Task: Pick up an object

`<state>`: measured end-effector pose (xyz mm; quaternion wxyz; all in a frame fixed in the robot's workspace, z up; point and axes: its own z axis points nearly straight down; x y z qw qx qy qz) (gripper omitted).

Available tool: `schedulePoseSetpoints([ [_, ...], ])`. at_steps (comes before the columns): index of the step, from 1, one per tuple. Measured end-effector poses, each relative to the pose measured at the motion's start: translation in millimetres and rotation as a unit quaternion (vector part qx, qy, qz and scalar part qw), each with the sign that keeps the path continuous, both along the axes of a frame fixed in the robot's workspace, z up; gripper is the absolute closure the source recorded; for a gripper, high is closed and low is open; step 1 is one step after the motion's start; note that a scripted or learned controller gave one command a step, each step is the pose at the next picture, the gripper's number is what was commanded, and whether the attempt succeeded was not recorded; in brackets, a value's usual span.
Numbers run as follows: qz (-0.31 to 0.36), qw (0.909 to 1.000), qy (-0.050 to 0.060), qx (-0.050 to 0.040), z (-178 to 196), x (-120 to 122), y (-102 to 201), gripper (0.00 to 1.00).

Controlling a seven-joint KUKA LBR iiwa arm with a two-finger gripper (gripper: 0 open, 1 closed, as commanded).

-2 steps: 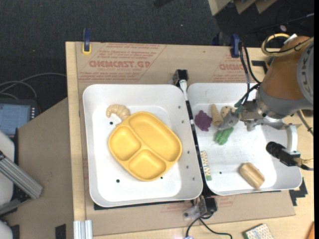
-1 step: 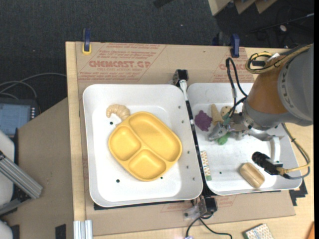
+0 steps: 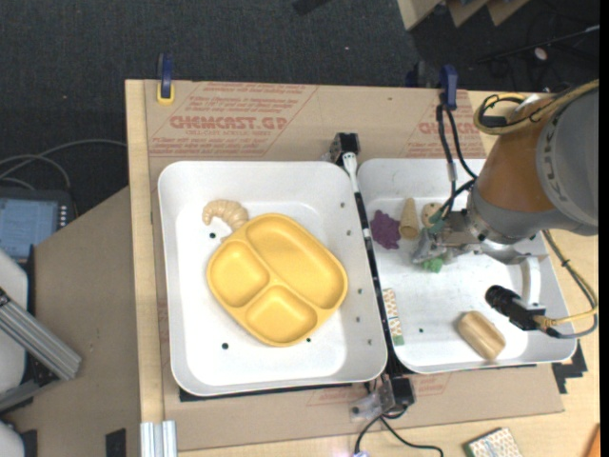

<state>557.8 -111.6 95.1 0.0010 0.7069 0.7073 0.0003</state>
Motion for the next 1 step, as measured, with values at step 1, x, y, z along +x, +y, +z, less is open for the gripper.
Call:
schedulePoseSetpoints([
  [1,0.004,1.0,-0.006,0.0007,96.2,40.6,59.3,1.0],
])
